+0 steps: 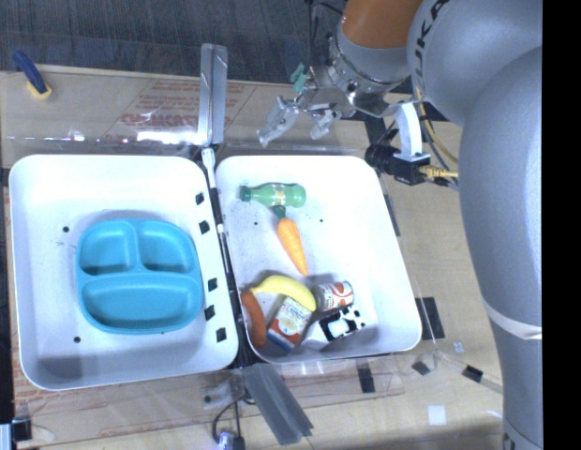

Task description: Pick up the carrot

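Carrot not yet picked; gripper [292, 118] held above the far rim of the right bin [389, 251].
Fingers are seen spread apart, nothing between them. Carrot [291, 244] lies loose mid-bin, leafy end touching the green bottle [272, 194], well apart from the gripper. Banana [287, 291], can [335, 295] and other items are piled at the near edge, so a top-down grasp on the carrot looks unobstructed. Blue tray [139, 275] sits in the left bin [28, 251].
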Available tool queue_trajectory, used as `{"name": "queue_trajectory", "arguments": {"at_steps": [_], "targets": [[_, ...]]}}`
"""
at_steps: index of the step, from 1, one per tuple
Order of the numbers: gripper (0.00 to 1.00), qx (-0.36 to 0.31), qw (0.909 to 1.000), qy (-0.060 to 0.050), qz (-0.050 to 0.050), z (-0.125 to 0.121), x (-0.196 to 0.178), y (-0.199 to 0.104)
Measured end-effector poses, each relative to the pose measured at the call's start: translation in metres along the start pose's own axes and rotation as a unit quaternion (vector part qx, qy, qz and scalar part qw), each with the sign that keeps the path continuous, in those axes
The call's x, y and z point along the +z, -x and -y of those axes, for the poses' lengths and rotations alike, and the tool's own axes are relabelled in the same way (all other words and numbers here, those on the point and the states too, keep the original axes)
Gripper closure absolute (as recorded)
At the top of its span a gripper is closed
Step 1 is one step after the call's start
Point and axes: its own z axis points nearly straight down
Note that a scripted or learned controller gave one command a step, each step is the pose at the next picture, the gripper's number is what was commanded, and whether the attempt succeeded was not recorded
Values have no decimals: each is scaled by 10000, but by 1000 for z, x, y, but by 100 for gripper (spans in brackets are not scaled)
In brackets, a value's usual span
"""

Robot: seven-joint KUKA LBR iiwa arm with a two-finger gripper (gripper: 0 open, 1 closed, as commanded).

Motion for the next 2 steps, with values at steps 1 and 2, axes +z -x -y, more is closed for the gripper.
{"name": "queue_trajectory", "arguments": {"at_steps": [1, 2], "targets": [[0, -392, 9992, -19, 0, 26, 119, -23], [0, -818, 9966, -10, -3, 81, 118, -34]]}}
